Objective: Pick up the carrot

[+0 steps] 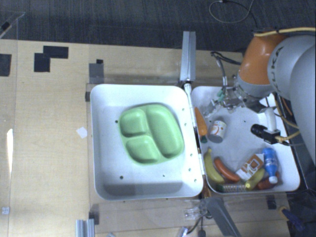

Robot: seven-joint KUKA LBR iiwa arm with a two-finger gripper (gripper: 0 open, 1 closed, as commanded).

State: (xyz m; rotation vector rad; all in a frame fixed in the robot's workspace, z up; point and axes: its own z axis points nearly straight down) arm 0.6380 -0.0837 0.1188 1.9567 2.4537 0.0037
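Status: pick not yet made, by the look of it. The carrot (200,122) lies in the right bin, flat against its left wall, long axis running away from the camera. Nothing grips it. Left to do, by this reading: bring the pincer across to the left wall, close on the carrot, lift.

Contents, left to right:

- Counter (44,147): one, pale wood, carrying both bins.
- Left bin (106,181): one, shallow, white.
- Green tray (150,133): one, three compartments, lying in the middle of the left bin.
- Right bin (291,179): one, shallow, white.
- Carrot: one, as above.
- Small can (217,129): one, on its side, just beside the carrot.
- Bananas: two, one (212,168) near the left wall, one (255,177) at the near edge.
- Sausage (226,170): one, reddish, between the bananas.
- Carton (250,166): one, small, orange and white.
- Blue bottle (269,163): one, lying near the right wall.
- Pincer (226,98): one, over the far part of the right bin, apart from the carrot. Whether it is wide or narrow cannot be told at this size.
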